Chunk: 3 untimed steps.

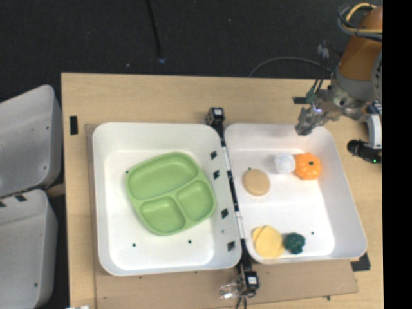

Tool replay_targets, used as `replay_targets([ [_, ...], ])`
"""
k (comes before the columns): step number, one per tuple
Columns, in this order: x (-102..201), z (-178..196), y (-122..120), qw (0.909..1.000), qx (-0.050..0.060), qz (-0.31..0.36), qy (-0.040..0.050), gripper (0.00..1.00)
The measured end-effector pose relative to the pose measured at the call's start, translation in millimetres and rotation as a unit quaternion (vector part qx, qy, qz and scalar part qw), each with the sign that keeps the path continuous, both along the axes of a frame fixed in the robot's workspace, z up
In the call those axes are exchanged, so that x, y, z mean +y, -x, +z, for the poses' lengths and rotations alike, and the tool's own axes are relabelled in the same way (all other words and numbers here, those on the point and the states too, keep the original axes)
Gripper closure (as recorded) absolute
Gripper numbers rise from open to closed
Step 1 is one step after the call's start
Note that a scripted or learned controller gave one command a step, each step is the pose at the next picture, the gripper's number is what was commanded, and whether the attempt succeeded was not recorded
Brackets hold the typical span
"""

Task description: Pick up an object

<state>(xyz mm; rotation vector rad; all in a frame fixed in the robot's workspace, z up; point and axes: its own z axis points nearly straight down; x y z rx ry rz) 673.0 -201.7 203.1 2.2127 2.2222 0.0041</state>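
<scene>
**Five small objects in the right bin, gripper over its far edge**

No brand, label or writing can be read on any object or on either bin.

The objects to pick lie in the right bin (335, 192). An orange pumpkin-shaped piece (308, 167) sits in the far half, its small stem pointing toward the far rim; it is roundish with no clear long axis. Touching it on the left is a white ball (284, 163). Just beside that, nearer the centre divider, lies a flat tan disc (257, 182), slightly oval, with its longer side running roughly left to right. At the near edge a yellow disc (267, 241) lies flat, stretched a little from far to near, and a dark green lump (294, 243) rests against its right side. These two sit well apart from the three at the far end.

The gripper (308, 120) hangs over the far rim of the right bin, above and a little right of the white ball, apart from every object. Nothing is seen between its fingers, and whether they are apart or together cannot be told. The grey arm with its orange band (358, 55) enters from the right.

In the left bin (106, 172) a green divided tray (170, 191) lies tilted, its single large compartment toward the far left and two smaller ones toward the near right. Both bins rest on a wooden bench (154, 95).
</scene>
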Motion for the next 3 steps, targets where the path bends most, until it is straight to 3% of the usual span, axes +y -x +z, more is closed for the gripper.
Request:
replay_targets([
  [1, 1, 45, -4, 1.0, 0.0, 0.0, 0.0002, 1.0],
  [2, 57, 51, -9, 1.0, 0.002, 0.001, -0.0011, 1.0],
  [3, 110, 44, 5, 1.0, 0.003, 0.0, -0.0011, 1.0],
])
